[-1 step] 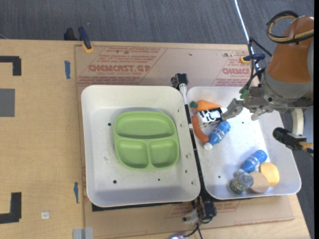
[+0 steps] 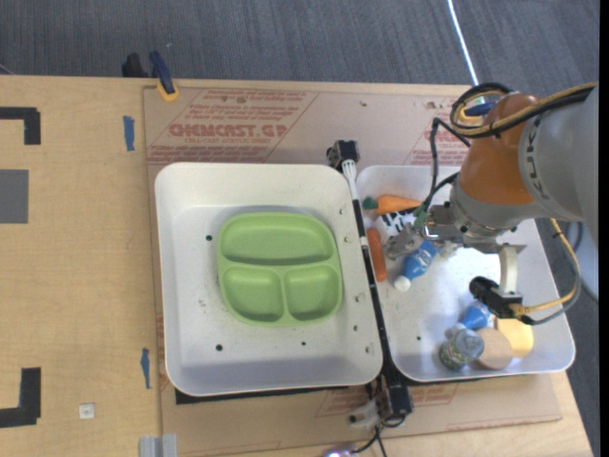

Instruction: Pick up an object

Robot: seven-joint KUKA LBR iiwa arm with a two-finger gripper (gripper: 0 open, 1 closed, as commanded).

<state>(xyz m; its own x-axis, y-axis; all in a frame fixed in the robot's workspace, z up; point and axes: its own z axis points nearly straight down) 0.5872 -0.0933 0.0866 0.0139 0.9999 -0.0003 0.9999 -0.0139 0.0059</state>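
The arm [image 2: 533, 155] comes in from the right and covers the far right part of the right bin [image 2: 476, 373], so what lies under it is hidden. Its gripper [image 2: 416, 237] is low over the far left part of this bin. It is dark and mixed with the things around it, and I cannot tell how far it is open or if it has hold of anything.

Just on its near side lies a blue bottle [image 2: 420, 259], tilted, with its white cap [image 2: 403, 281] pointing to the near left. I cannot tell if the gripper touches it. A small striped black and white thing [image 2: 392, 221] is just left of the gripper, partly covered, and its shape is hard to make out. Beyond it, on the far side, lies an orange carrot-like piece [image 2: 398, 201]. A second orange piece [image 2: 378, 255] lies along the left wall of the bin.

In the near right corner three things are close together: a crumpled clear thing [image 2: 461, 347], a tan round thing [image 2: 495, 352] and a yellow thing [image 2: 519, 333]. Where one ends and the next begins is not clear.

The left bin [image 2: 190, 255] holds a green divided plate [image 2: 281, 267], well apart from the gripper.
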